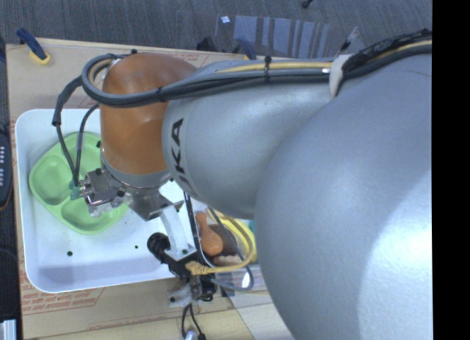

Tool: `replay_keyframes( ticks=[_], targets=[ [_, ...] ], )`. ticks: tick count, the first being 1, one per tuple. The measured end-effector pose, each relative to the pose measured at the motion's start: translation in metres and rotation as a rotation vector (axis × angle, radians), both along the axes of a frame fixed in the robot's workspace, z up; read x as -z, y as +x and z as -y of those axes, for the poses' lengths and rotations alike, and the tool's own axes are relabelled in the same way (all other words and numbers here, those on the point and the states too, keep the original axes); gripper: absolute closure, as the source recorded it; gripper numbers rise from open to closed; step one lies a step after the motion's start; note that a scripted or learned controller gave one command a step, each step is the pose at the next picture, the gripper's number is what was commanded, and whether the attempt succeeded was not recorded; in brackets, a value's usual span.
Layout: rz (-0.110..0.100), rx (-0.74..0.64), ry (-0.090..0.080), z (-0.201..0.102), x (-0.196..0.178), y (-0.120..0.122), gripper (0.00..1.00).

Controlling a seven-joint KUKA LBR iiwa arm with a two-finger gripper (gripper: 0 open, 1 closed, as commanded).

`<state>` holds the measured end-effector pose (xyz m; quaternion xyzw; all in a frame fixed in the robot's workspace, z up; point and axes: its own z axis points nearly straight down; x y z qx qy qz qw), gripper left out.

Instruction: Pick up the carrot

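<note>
The arm (pixel 308 184) is seen reaching in from the right, its grey bulk covering most of the view. The orange band (pixel 136 118) is turned toward the camera, and the wrist is bent downward over the left bin (pixel 44 265). Black and yellow cables are looped over the band. The gripper (pixel 101 190) is held low over the bin. Whether it is clenched or released cannot be told, since it is largely hidden under the wrist. Nothing is seen held in it.

A green dish (pixel 51 177) lies in the bin, just left of the gripper and partly beneath it, and its right edge is overlapped by the gripper.

The carrot (pixel 211 239) is found well to the right of the gripper and somewhat nearer the camera, at the bin's right side. It is not touched by the gripper, and its far end is covered by the arm.

A blue and yellow clamp (pixel 33 46) lies on the bench (pixel 59 298) beyond the bin, behind and left of the gripper.

Small dark specks (pixel 70 252) are scattered on the bin floor in front of the gripper.
</note>
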<state>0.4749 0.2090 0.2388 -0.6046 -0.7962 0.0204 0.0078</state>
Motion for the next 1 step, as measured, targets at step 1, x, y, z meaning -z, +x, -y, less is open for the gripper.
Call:
replay_keyframes(
  ticks=[1],
  targets=[
    [-0.007,-0.006,-0.003,-0.0007,-0.0091,-0.0002,1.00]
  ],
)
